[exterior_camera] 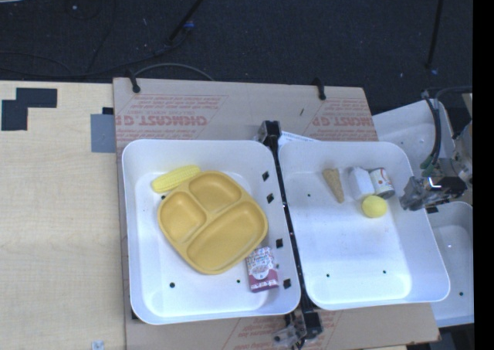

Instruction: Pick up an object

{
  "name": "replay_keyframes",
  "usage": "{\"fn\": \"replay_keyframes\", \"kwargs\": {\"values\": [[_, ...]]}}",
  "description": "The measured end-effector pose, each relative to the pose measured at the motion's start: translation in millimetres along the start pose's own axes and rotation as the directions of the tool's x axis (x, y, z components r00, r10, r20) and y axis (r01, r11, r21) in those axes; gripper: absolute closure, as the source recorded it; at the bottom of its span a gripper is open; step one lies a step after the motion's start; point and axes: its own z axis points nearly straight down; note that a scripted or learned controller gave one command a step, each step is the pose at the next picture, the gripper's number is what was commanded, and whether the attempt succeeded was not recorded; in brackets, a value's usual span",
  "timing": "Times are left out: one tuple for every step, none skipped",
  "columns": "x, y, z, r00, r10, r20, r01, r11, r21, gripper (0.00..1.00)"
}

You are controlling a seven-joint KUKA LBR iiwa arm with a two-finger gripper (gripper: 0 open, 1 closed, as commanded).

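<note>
While the arm reaches in from the right, the gripper (423, 194) stands at the right rim of the right bin (363, 283), and I cannot tell if it is released or clenched; nothing shows in its grasp. Just left of it lie a yellow ball (374, 206), a small can (370, 182) and a tan cone (334, 184), all in the far part of this bin. On the left, the left bin (143, 263) holds a yellow divided tray (212, 221), a corn cob (175, 178) at its far left corner and a small red packet (262, 269) at its near right.
</note>
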Motion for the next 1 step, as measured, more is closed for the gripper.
{"fn": "replay_keyframes", "kwargs": {"values": [[57.5, 2.6, -2.2, 1.0, -0.003, -0.003, 0.003, 1.0, 0.007, 1.0]]}}
